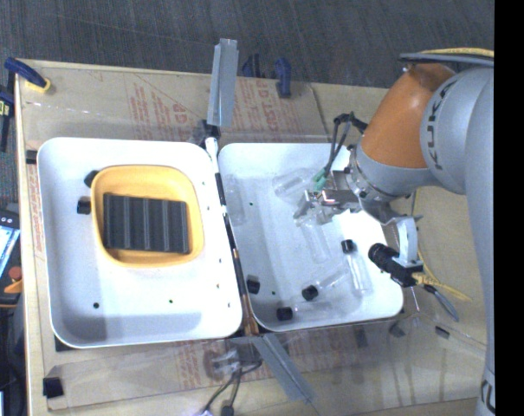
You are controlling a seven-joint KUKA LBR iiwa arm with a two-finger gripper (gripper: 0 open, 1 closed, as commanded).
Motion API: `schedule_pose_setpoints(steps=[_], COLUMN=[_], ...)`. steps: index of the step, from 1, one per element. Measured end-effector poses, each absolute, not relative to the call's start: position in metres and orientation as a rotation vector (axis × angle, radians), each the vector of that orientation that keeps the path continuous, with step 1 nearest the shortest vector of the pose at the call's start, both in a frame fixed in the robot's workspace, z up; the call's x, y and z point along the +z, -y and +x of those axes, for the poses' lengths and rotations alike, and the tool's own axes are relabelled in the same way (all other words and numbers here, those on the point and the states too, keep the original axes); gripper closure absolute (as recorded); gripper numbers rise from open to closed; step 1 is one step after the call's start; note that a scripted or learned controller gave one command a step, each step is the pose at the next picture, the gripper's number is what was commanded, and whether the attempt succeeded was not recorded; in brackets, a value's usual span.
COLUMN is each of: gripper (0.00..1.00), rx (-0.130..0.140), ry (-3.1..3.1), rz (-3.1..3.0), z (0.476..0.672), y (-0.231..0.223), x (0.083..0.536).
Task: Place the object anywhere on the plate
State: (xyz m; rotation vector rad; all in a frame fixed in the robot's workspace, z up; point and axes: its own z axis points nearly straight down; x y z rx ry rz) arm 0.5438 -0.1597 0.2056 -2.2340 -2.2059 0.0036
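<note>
Overhead, we saw the gripper lowered into the right bin, among clear plastic pieces scattered on its floor, and we could not tell how it was set or whether it held anything. Well apart, the yellow plate lay in the left bin with a dark ridged block on it, both bins sitting on the worktop.

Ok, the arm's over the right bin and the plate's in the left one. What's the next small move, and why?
Probably a short descent. The gripper hangs over clear, glassy items in the right bin, and nothing shows plainly between its fingers. The yellow plate sits in the left bin holding a dark ridged block, so a grasp comes first.
</note>
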Motion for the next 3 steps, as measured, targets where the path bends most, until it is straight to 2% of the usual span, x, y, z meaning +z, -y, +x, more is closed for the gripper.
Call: schedule_pose_setpoints(steps=[1, 2, 3], gripper=[1.0, 1.0, 0.0], rx=[0.003, 0.003, 0.004], ry=[2.269, 2.368, 2.368], rz=[-2.169, -2.06, -2.06], z=[0.561, 0.613, 0.613], y=[0.094, 0.016, 0.016], x=[0.215, 0.19, 0.19])
